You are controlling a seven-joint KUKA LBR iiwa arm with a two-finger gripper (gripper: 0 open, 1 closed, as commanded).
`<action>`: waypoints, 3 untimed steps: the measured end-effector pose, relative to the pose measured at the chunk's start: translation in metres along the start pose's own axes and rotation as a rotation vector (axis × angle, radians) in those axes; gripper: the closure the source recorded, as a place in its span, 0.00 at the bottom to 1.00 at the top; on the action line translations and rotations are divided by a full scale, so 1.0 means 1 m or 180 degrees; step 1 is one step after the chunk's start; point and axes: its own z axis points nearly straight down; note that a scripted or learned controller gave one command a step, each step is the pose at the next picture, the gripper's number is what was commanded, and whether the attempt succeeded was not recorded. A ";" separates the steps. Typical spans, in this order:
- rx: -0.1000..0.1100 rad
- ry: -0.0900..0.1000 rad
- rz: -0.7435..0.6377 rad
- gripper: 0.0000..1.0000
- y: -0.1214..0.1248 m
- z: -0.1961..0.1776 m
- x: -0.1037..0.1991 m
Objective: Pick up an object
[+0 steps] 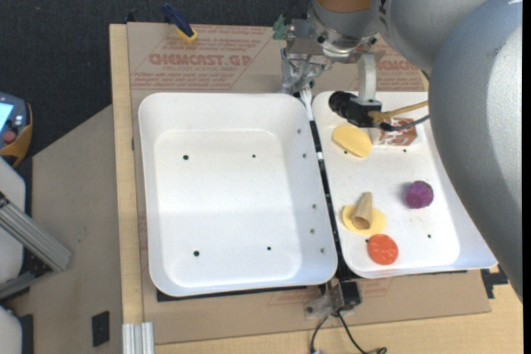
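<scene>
My gripper point(299, 84) hangs over the back corner where the two bins meet, at the far rim of the right bin point(465, 249). Nothing shows in its grasp. In the right bin a yellow wedge point(353, 140) lies closest, just right of and below the gripper. A small red-brown piece point(401, 132) sits beside it. Further forward are a purple ball point(419, 194), a tan cone point(361, 211) resting on a yellow disc point(375, 221), and an orange-red round fruit point(382, 249).
The left bin point(149, 178) sits beside the right one, and their rims touch along the middle. A cardboard sheet point(207, 54) lies under both bins, with a blue and yellow clamp point(178, 22) at its back edge. The arm's large grey body covers the upper right.
</scene>
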 end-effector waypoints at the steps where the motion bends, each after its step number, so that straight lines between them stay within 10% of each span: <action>1: 0.0020 0.0018 -0.0016 1.00 -0.024 -0.006 0.131; 2: 0.0067 -0.0016 0.0047 1.00 -0.055 0.095 0.061; 3: -0.0034 0.0024 0.0002 1.00 -0.054 -0.099 0.137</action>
